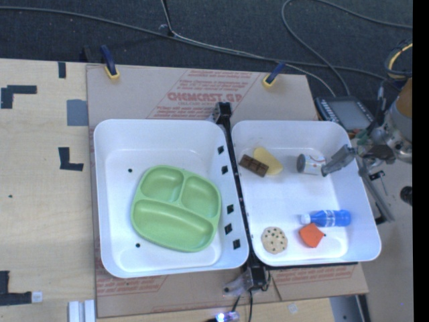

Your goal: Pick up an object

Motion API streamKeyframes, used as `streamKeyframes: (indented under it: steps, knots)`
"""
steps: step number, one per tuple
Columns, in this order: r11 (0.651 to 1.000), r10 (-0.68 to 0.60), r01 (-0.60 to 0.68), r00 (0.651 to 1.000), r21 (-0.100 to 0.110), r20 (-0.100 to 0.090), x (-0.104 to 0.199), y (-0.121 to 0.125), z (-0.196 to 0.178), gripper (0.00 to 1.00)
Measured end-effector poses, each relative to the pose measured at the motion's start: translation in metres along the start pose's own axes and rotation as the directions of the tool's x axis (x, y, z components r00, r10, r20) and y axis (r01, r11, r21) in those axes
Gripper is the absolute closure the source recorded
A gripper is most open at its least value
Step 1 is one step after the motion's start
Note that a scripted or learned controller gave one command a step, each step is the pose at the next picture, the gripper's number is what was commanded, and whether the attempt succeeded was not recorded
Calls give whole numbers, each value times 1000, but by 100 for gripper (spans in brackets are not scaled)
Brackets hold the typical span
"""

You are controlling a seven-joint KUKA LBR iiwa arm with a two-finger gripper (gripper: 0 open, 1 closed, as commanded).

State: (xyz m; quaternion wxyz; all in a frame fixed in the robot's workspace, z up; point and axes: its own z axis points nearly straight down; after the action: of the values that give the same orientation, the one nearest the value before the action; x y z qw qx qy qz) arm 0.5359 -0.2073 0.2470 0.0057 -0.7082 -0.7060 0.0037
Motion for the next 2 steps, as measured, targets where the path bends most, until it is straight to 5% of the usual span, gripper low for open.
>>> streamKeyframes:
  steps: [1,2]
  knots:
    - [1000,-4,4,1000,-12,3,1,2,-7,0]
    - [1000,-4,4,1000,-8,3,0,11,42,0]
